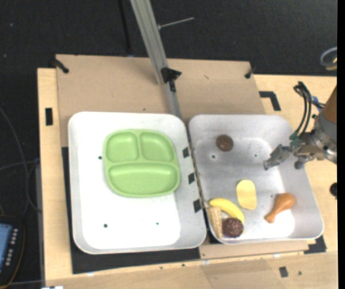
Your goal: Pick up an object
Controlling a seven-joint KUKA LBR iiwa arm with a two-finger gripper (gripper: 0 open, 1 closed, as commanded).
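Jaws spread, holding nothing, I see gripper (285,155) over right bin (262,128): drumstick (280,206), banana (227,208), yellow piece (246,194), 2 brown balls. Left bin (88,221): green tray (141,164).

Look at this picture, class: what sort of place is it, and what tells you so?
Probably a robotics lab test bench. Two shallow white bins sit side by side, toy food such as a banana lies in the right one, and a robot gripper reaches in.
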